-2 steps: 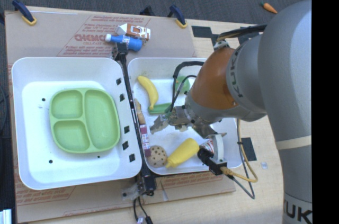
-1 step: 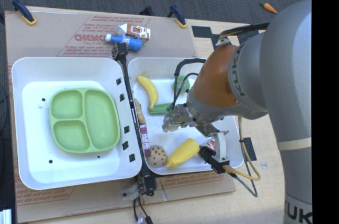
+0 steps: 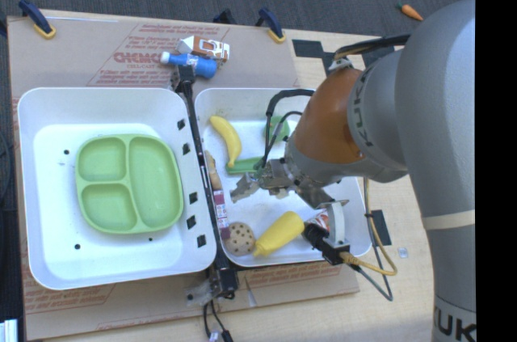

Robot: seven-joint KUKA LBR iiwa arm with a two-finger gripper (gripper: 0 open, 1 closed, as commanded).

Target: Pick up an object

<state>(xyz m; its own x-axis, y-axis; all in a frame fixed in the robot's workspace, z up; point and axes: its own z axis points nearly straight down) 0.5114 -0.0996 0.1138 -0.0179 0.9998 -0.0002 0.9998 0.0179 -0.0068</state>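
Note:
My gripper (image 3: 257,185) hangs low over the middle of the right bin (image 3: 242,99), below the orange wrist band. A yellow banana (image 3: 226,140) lies just up and left of it. A green item (image 3: 249,164) pokes out from under the gripper's upper edge. Below it lie a yellow squash-like toy (image 3: 279,233) and a speckled tan ball (image 3: 240,235) near the bin's front wall. A red and white item (image 3: 325,219) sits partly hidden under the arm at the right. I see nothing between the gripper's parts.
The left bin (image 3: 40,171) holds a light green divided plate (image 3: 129,183). A small carton and a blue tube (image 3: 198,57) lie on the cardboard behind the bins. Clamps and cables run along the divider between the bins.

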